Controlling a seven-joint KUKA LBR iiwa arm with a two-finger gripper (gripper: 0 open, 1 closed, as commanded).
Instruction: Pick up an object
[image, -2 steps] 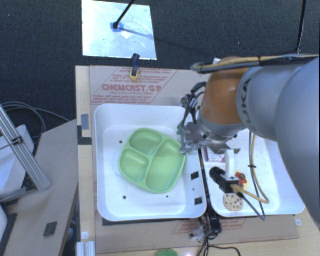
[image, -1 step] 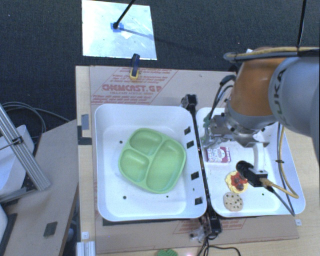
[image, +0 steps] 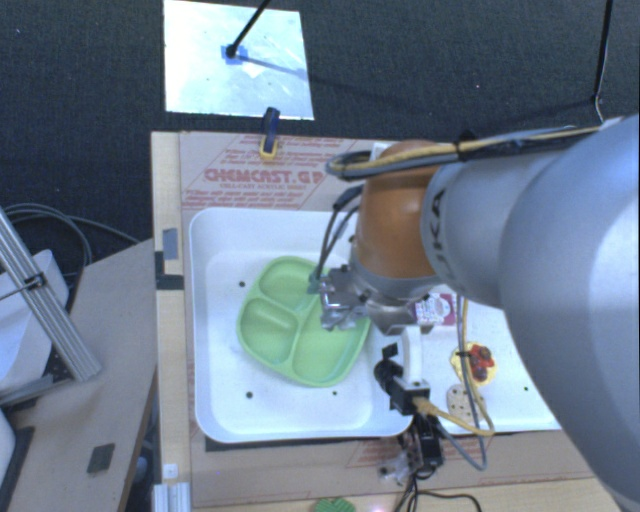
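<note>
Bench with two bins, seen from above at a slant. At the near edge, a tangle of dark cables (image: 425, 455) hangs over the bench front, with a small green item (image: 335, 505) cut off by the frame beside it. Behind these lies the left bin (image: 215, 405), white and shallow, with a green plate (image: 285, 335) on its floor. The plate has three compartments and lies towards the bin's right half, turned at an angle to the bin walls. The gripper (image: 338, 308) is low over the right-hand part of the plate, at or just above its surface; whether it touches the plate, and how far it is parted, cannot be made out, and nothing is seen in its grasp. The right bin (image: 530, 400) adjoins the left one and is largely covered by the arm (image: 540, 250), which enters from the right, grey with an orange band (image: 395, 225) above the wrist. On that bin's visible floor are a small beige item (image: 460, 402) nearest the viewer, a yellow-and-red item (image: 472, 362) just behind it, and a pale card with pink print (image: 435, 308) next to the wrist. To the left of the bench, slanted metal rails (image: 45, 305) rest on a pale side table (image: 110, 380). Beyond the bins, a brown board (image: 250, 175) with red lettering lies flat, and a yellow-and-blue clamp (image: 270, 135) grips its far edge. Farthest away, a shiny sheet (image: 235, 60) lies on the dark floor (image: 80, 100).
</note>
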